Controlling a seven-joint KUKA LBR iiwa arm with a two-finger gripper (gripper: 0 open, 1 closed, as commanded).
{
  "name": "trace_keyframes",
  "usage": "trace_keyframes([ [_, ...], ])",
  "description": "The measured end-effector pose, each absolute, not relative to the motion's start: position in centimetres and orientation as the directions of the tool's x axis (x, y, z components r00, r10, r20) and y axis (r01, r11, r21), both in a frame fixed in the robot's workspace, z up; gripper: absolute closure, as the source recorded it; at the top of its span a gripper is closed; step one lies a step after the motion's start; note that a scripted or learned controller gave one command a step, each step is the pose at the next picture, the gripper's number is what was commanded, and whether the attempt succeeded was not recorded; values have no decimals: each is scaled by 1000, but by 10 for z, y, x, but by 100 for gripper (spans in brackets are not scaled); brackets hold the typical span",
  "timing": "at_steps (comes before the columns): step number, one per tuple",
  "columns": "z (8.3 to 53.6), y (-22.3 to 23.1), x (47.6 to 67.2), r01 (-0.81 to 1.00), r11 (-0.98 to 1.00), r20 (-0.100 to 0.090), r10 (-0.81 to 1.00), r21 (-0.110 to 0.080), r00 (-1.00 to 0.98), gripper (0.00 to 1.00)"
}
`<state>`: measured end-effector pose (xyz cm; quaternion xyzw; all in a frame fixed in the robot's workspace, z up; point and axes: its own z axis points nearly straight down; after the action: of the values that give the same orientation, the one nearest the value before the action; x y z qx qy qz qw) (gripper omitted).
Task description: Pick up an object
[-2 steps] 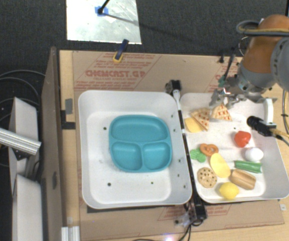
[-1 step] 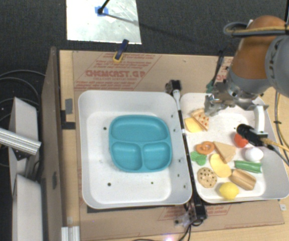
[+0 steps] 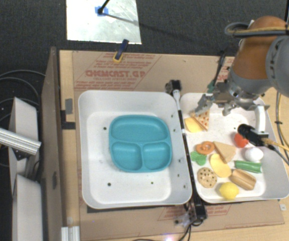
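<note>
gripper (image 3: 203, 106) hangs over the right bin's (image 3: 280, 185) far-left corner, above the pizza slice (image 3: 201, 118) (can't tell its grip, probably lining up)

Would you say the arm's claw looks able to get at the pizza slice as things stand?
Probably yes: the claw hangs just above the pizza slice at the right bin's far left corner, with nothing lying on top of the slice.

Cardboard-topped bench (image 3: 134, 67) on dark carpet (image 3: 19, 29)
</note>
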<state>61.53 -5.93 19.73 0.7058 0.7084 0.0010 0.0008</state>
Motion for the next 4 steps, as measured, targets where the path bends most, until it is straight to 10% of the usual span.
trace_keyframes([
  [1,180,-103,634,1000,-1,-2,1000,3,1,0],
  [3,81,-201,585,1000,-3,0,1000,-3,3,0],
  [4,96,-199,589,1000,2,-1,1000,6,-2,100],
])
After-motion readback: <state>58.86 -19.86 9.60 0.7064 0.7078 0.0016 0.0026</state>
